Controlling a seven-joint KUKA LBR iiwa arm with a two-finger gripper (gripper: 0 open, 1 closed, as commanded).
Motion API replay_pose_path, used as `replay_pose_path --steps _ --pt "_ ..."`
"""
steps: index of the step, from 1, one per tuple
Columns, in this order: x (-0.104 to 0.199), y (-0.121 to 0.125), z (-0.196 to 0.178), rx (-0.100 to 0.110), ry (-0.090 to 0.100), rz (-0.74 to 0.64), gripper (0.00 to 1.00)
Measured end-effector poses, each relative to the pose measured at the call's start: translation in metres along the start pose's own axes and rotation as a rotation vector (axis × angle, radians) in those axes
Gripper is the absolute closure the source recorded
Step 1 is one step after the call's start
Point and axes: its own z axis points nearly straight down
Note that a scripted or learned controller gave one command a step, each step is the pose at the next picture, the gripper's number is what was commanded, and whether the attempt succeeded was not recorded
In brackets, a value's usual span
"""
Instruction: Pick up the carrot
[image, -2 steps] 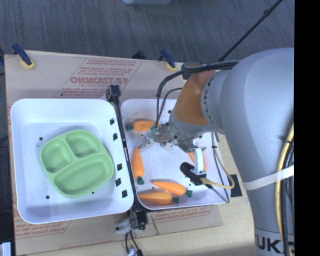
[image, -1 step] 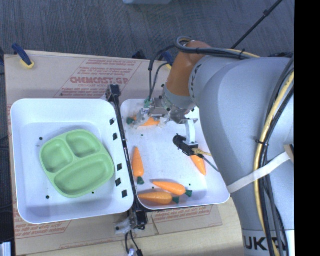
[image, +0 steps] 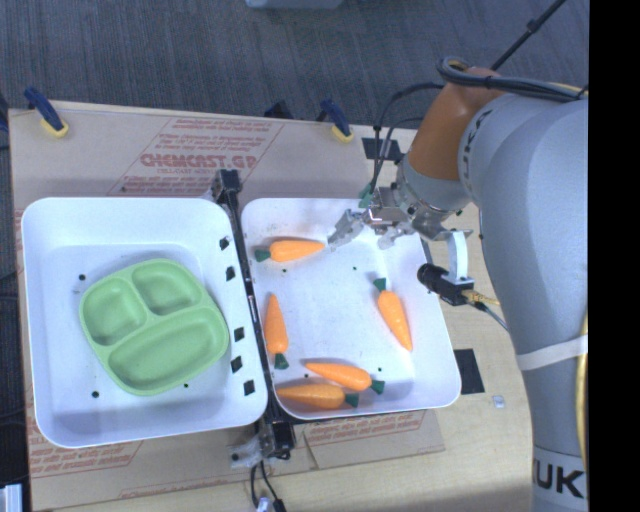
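Camera view, biggest first: arm, grey with an orange band above the wrist, fills the right side and bends over the right bin. Bench is a cardboard sheet with red print, blue clamps on its far edge.

Left bin sits against the right bin's left wall. It holds a green plate with three compartments.

Right bin holds five carrots, all orange with a small green stub at one end:
- carrot at the bin's far left, lying roughly crosswise, stub toward the left bin
- one near the bin's right wall, angled, stub at the far end
- one along the bin's left wall, stub at the near end
- two touching each other at the bin's near wall, stubs pointing right

Gripper is at the bin's far side, fingers reaching left, tip just beside the right end of the far carrot. Can't tell if the jaws are spread or closed; nothing visibly between them.
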Motion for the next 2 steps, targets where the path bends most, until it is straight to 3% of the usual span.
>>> replay_pose_path --steps 1,2 --pt "-0.026 -0.065 0.064 0.003 0.007 -0.004 0.0" --pt "-0.03 -0.131 0.063 0.001 0.011 -0.009 0.0"
